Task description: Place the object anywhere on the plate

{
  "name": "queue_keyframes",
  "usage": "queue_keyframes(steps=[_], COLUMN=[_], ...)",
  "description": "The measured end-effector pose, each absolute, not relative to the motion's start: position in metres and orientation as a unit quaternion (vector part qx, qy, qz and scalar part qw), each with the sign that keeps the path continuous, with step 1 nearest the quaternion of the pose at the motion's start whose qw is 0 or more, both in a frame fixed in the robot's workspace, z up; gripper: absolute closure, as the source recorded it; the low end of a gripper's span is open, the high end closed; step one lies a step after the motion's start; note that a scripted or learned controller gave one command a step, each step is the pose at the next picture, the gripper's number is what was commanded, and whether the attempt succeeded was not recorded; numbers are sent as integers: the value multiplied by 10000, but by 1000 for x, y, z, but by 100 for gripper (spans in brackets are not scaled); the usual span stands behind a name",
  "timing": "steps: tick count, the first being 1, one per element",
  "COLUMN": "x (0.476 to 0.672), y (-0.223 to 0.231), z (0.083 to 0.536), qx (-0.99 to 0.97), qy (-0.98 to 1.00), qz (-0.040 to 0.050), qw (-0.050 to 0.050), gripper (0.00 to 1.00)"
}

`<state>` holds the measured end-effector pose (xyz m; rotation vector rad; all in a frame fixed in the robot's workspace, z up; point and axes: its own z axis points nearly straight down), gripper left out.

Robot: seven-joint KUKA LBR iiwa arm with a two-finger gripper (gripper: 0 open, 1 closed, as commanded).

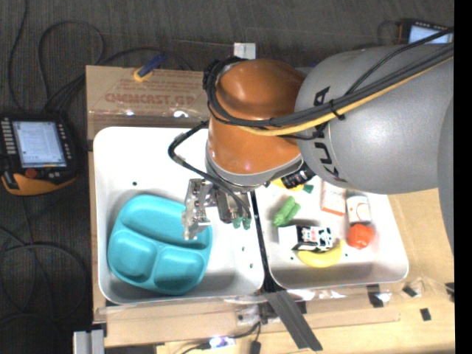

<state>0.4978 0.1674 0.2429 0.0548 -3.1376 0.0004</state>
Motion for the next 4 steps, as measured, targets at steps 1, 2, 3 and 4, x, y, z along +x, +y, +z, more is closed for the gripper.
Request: queue_keyframes(steps=[1,2,3,4], x=[487,484,485,485], y=[229,194,234,234], z=[189,213,218,218], qx=[-532,-585,532,532], qy=[-9986,-9983,-9986,-9986], qz=[0,2,5,5], qw=[24,15,9,10], gripper=[100,100,100,0])
